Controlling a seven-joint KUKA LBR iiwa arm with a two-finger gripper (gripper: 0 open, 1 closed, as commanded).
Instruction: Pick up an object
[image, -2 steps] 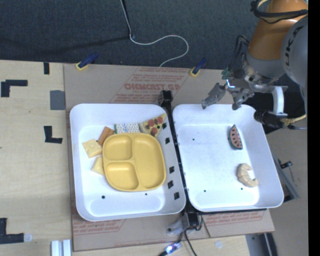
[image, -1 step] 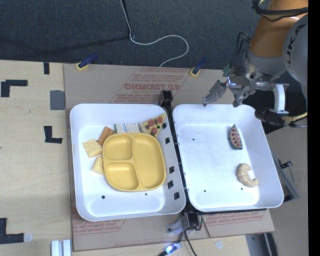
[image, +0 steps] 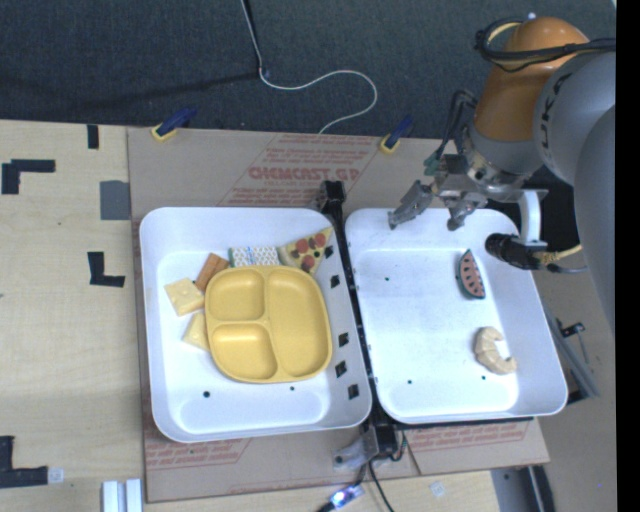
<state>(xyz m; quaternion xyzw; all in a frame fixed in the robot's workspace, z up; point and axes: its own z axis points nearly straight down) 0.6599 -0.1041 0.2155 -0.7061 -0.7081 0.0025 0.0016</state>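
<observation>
Here, a KUKA arm's two-finger gripper (image: 432, 214) hangs over the far rim of the right-hand white bin (image: 440, 395), its fingers spread apart with nothing between them. The pose reads as a hover ahead of a descent, the tool tilted down toward the bin floor, with no pick yet made.

Two candidates lie in that bin, both to the arm's side of the tool and nearer the camera: a watermelon-slice toy (image: 472, 275), just below and beyond the fingers, and a pale croissant-like piece (image: 493, 351), further toward the near rim. Each sits alone on bare floor, which should leave room for the fingers on either side.

Away from the arm, across the divider, the left-hand bin (image: 165, 400) holds a yellow divided plate (image: 268, 322), with cracker-like tiles (image: 184, 296) and a pizza-slice toy (image: 309, 248) crowded round its far edge. Packed so close against the plate, those look the harder targets.
</observation>
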